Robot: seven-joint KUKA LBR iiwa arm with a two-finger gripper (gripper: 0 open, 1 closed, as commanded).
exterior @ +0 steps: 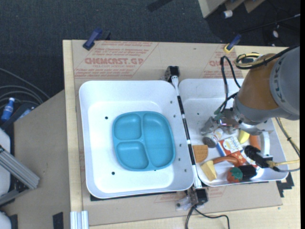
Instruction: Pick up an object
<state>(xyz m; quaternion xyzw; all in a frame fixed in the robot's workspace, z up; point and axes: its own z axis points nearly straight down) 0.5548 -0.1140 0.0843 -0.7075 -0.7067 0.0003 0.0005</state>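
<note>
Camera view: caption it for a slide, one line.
Gripper reaches into the right bin above a pile of small items; a blue tray lies in the left bin.

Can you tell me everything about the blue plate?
The blue plate is a light blue tray with rounded corners, looking like smooth plastic. Raised ridges split it into three sections, two smaller and one long. It lies flat, right side up, near the middle of the left bin, turned slightly askew. Nothing sits on it.
</note>
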